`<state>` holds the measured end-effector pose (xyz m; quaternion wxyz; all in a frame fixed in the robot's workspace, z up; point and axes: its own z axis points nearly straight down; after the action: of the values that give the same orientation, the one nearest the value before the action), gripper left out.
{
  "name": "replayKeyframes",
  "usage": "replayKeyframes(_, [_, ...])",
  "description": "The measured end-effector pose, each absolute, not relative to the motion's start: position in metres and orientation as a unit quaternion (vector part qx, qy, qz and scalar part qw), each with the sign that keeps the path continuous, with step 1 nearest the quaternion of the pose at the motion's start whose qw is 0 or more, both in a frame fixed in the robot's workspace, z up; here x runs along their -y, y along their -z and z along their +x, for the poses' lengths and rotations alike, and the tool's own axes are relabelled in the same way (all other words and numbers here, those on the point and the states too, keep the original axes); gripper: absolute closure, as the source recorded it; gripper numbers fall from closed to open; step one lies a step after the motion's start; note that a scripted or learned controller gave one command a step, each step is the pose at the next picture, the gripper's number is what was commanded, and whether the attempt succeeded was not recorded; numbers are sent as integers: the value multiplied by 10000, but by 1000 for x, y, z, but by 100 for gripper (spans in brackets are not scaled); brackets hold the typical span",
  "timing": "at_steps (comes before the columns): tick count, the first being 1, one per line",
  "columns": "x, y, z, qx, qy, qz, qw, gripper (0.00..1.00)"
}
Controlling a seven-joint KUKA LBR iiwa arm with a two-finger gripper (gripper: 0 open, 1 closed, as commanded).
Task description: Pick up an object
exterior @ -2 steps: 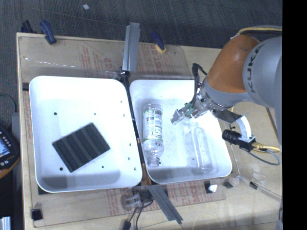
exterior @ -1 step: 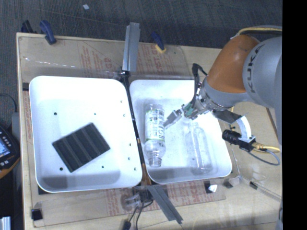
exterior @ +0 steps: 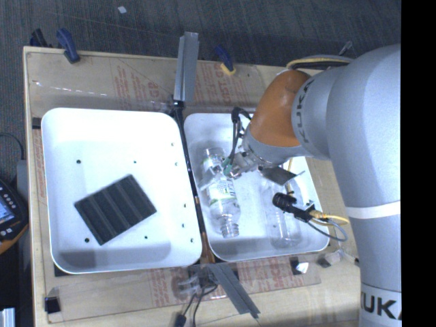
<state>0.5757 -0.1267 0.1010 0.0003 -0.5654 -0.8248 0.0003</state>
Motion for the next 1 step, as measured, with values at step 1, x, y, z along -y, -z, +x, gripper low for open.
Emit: replayKeyframes(1, [113,-93,644,7887,-86,-6146,-48,0])
